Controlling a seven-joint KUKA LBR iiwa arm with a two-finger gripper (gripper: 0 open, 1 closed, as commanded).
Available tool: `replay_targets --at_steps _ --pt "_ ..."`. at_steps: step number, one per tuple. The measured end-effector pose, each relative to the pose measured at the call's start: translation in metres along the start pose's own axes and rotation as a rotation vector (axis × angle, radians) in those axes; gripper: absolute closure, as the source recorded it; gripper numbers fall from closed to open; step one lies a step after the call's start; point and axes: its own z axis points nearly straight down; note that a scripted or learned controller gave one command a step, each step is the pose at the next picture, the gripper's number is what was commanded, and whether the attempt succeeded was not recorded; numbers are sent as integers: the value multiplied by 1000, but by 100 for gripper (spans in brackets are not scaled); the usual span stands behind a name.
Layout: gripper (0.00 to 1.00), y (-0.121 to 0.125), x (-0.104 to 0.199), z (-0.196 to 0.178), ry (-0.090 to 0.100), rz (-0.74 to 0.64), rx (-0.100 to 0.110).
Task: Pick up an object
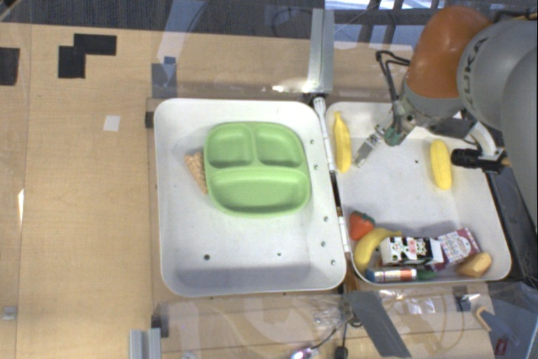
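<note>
My gripper (365, 150) hangs low over the upper left part of the right bin (479, 206), reaching down and left from the orange-banded wrist (441, 63). Its tip is just right of a long yellow piece (341, 143) that lies along the bin's left wall, and I see nothing held in it. A second yellow piece (440, 164) lies to the right of the gripper. Along the bin's front edge lie a red-orange fruit (361, 224), a banana (370, 245), a small carton (411, 250), a pink packet (459, 245), a marker (403, 273) and a tan lump (476, 265).
The left bin (244, 265) holds a green divided plate (256, 166) with a tan cracker-like piece (196, 171) at its left edge. A metal divider (322, 55) stands between the bins at the back. The arm's grey body (508, 71) covers the right bin's far right corner.
</note>
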Motion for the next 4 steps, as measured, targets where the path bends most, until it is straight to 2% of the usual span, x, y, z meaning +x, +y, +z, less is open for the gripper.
replay_targets --at_steps 1,2,3,4 --pt "0 5 0 0 6 26 7" --pt "0 7 1 1 12 107 2" --pt "0 9 4 0 5 221 -3" --pt "0 13 1 0 11 318 0"
